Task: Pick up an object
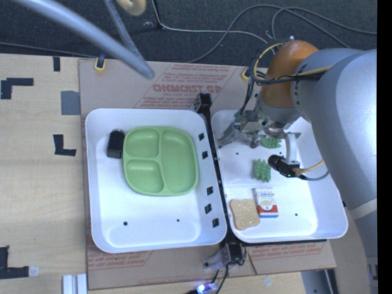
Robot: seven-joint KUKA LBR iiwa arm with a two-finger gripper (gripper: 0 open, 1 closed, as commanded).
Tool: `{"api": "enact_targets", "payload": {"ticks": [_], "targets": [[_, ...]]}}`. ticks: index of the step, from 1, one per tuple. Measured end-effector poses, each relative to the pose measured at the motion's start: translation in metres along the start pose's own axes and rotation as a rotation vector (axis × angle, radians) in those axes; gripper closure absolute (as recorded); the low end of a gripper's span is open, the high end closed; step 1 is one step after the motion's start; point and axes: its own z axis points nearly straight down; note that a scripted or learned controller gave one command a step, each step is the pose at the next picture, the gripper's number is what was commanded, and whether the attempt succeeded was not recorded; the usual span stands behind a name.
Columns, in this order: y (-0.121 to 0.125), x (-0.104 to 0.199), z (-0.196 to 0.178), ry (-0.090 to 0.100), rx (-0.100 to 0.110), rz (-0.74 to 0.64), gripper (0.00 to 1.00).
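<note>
Gripper (242,138) is low over the far-left corner of the right bin (327,225), with the arm reaching in from the right. We cannot tell whether it is spread or pressed together. We see nothing pinched in it, so we judge the pick not yet made.

Likely target is the far green piece (270,143), which lies on the bin floor just beside the gripper, on its right. We read the low pose as an approach to this corner because that piece is the closest loose thing. This is a guess only.

Count, right bin: four things.
- Two green pieces: the far one, and a near green piece (262,170) toward the middle.
- One small box (266,202), nearer again.
- One tan slab (244,214), touching the box's left side and close to the left wall.

Count, left bin (98,164): two things.
- One green plate (160,161) with three wells, lying flat mid-bin.
- One black block (115,144) against the plate's left edge.

Risk: the corner walls crowd the gripper, and the green piece is small and irregular, so it may slip.
</note>
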Motion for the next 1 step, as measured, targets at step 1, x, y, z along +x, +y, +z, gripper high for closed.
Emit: {"api": "enact_targets", "payload": {"ticks": [1], "targets": [[0.0004, 0.0005, -0.0108, 0.000, -0.001, -0.001, 1.00]]}}
